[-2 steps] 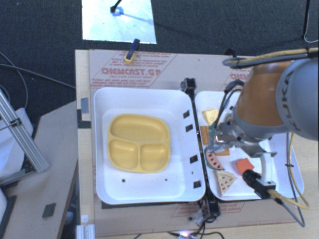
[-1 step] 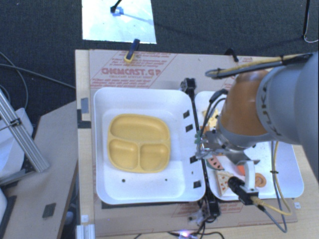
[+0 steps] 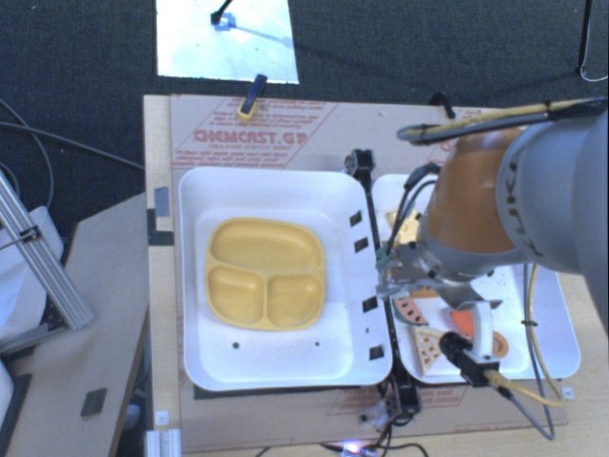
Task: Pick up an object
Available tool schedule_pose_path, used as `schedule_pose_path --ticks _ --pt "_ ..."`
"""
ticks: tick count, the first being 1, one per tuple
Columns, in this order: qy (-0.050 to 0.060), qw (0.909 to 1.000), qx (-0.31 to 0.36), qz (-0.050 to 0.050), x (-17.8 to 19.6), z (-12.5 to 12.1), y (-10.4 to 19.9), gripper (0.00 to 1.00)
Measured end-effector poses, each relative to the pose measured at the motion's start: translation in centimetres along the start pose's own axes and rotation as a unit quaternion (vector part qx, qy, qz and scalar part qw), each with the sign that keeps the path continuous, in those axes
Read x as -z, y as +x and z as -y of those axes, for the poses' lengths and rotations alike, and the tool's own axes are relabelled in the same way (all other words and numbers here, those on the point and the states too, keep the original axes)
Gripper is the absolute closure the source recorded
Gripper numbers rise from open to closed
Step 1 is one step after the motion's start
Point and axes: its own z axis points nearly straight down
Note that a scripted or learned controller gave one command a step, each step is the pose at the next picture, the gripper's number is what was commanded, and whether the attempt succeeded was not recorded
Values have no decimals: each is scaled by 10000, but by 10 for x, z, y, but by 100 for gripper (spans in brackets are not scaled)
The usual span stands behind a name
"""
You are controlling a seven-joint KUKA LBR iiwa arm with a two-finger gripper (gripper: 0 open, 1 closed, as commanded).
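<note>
Dark carpeted floor [image 3: 76,55] all round, with a pale sheet [image 3: 225,27] lying on it at the top; below that, a cardboard-covered surface [image 3: 257,131] bearing two shallow white bins side by side, touching along a clipped middle seam. Left bin [image 3: 205,360] wide open, holding a yellow three-section plate [image 3: 265,272] near its centre, bare white rim room on every side. Right bin [image 3: 561,350] crowded, largely covered by the grey-and-orange arm [image 3: 504,198] reaching in from the right. Small flat toy food pieces near that bin's lower left: a watermelon slice [image 3: 409,310], a pizza wedge [image 3: 427,347] just beside it pointing downward, an orange piece [image 3: 462,321]. Claw [image 3: 447,298] low over those pieces; hidden under the wrist, so spread or pressed together cannot be told.
</note>
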Motion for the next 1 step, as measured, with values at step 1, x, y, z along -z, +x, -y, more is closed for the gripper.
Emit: schedule_pose_path --ticks 1 --pt "-86 10000 14 -32 173 -2 65 100"
